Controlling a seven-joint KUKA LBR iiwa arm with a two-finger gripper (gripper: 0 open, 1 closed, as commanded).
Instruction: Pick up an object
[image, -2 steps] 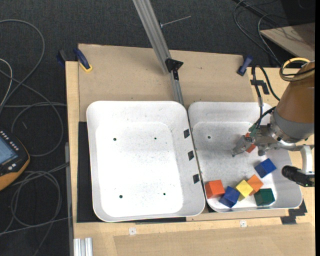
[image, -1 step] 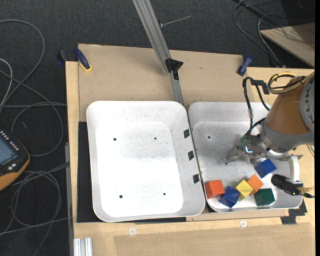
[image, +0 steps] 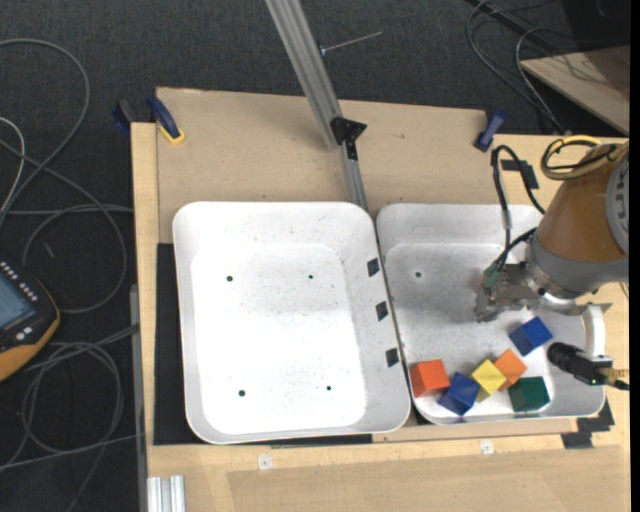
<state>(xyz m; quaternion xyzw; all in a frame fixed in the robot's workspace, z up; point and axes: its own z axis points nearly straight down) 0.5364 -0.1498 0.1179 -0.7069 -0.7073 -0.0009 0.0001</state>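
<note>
Several small blocks lie along the near edge of the right bin (image: 440, 250): an orange block (image: 430, 376), a blue block (image: 460, 392), a yellow block (image: 488, 376), a smaller orange block (image: 511, 365), a green block (image: 529, 394) and another blue block (image: 532, 333). My gripper (image: 492, 300) hangs low in the right bin's middle right, just up and left of the upper blue block. I see nothing between its fingers, which are too dark and small to read.
The left bin (image: 275, 320) lies beside the right one with a black-clipped divider between them. A slanted metal pole (image: 320, 90) rises from the back. Cables drape over my arm at the right.
</note>
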